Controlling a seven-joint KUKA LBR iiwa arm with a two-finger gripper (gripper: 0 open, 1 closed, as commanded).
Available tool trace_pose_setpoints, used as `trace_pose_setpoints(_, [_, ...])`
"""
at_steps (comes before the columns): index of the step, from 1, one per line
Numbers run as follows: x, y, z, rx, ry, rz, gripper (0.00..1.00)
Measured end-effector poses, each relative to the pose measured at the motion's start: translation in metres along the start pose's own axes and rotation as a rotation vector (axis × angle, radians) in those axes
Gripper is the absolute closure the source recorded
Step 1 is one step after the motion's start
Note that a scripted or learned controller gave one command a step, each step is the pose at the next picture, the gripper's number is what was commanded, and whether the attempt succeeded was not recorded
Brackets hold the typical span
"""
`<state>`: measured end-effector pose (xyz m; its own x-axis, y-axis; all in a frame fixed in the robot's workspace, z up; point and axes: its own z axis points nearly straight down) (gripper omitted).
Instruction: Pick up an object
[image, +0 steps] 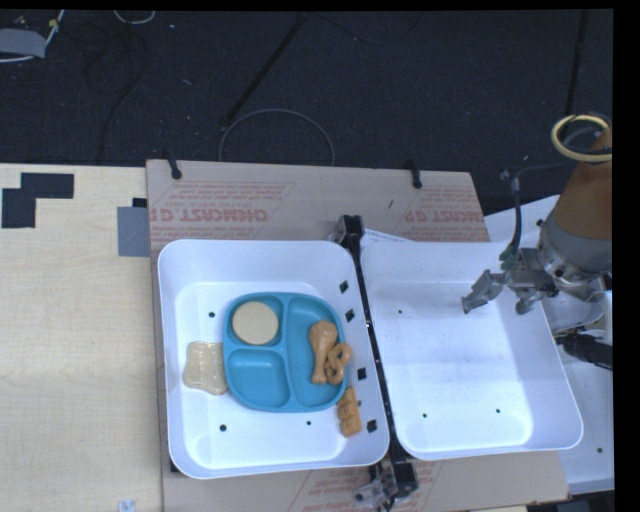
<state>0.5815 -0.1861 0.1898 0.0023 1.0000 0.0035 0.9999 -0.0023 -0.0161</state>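
One fixed camera looks down on my bench (70, 330) at a slant from well above (far enough to take in both bins). The left bin (190, 440) fills the frame's middle, the right bin (470, 400) its lower right; I enter from the right edge.

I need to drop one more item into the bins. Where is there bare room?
The right bin floor is bare from the divider to its far rim, with the gripper over its upper right. The left bin is crowded: blue tray, round cracker, pretzel-like pieces; only its upper strip is free.
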Motion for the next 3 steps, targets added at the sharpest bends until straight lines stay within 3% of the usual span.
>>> trace_pose_setpoints(1, [0.0,0.003,-0.008,-0.013,-0.002,-0.003,0.0])
trace_pose_setpoints(3, [-0.004,0.005,0.105,-0.012,-0.002,-0.002,0.0])
